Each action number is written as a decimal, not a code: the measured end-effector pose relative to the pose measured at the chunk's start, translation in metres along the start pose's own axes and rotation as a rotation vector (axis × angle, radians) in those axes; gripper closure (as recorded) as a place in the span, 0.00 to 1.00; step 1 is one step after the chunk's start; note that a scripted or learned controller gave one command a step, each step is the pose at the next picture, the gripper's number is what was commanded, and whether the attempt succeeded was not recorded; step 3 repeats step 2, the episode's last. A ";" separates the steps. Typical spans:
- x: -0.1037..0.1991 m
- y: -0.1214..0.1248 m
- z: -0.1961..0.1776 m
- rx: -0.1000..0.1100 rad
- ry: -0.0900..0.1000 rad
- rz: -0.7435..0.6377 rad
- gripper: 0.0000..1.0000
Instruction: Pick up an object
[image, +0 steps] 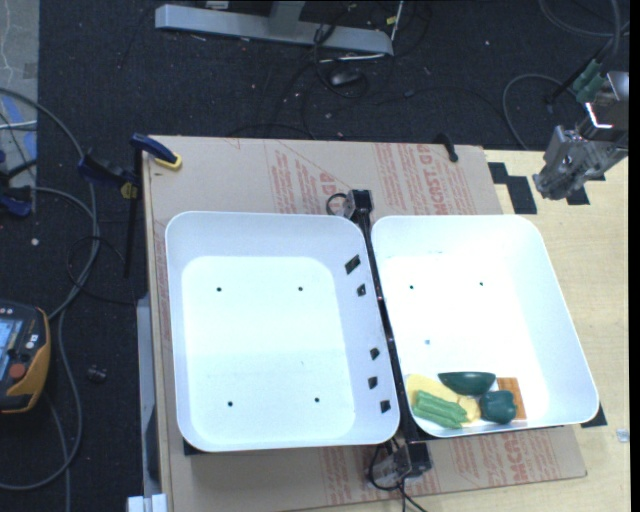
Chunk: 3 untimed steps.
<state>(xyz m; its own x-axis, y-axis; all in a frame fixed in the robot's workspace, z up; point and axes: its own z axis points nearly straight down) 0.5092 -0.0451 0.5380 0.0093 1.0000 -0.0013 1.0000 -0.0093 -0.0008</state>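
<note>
While the two-finger metal gripper (560, 180) hung at the far right of the camera view, well above and outside the shallow white right-hand bin (540, 290), I could not tell how its tips stood; the picture was too blurred there. My candidates sat bunched in that bin's near corner: a ridged light-green plastic piece (438, 409) lying over a flat pale-yellow piece (428, 387), a dark-green bowl-like shape (467, 381) just behind, a small teal lump (498, 406) beside it, and an orange block (511, 386) peeking out. The shallow white left-hand bin (262, 330) offered nothing to aim at.

I judged the ridged green piece the best target, since it lay outermost with room along its long sides. I reckoned a good approach meant coming straight down, closing across its narrow width, and minding the bin wall close by, which could foul a finger.
</note>
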 end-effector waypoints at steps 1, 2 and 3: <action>0.058 -0.014 -0.001 -0.001 0.002 -0.014 1.00; 0.123 -0.014 0.000 0.000 0.002 -0.015 1.00; 0.123 -0.014 0.000 0.000 0.002 -0.015 1.00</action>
